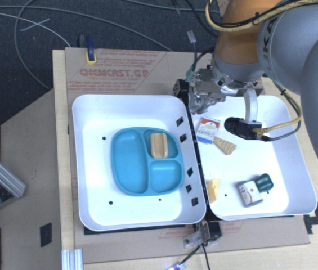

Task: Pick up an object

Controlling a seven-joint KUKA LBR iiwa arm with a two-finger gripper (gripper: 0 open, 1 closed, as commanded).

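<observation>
My gripper [202,99] hangs over the far left corner of the right bin [294,167], just above a small red and white packet [207,130]. A tan wedge [225,145] lies right beside the packet. A yellow piece [212,189] rests by the bin's left wall near the front. A white and red box [249,193] with a green cap [264,182] touching it lies at the front. In the left bin [91,151] a blue divided plate [136,162] holds a tan block [159,145] in its far right compartment.
A black part with a yellow cable [246,128] hangs from the arm over the right bin's middle. The grey and orange arm [249,32] covers the bin's far right. A cardboard sheet [119,72] lies under both bins, with cables on the dark floor behind.
</observation>
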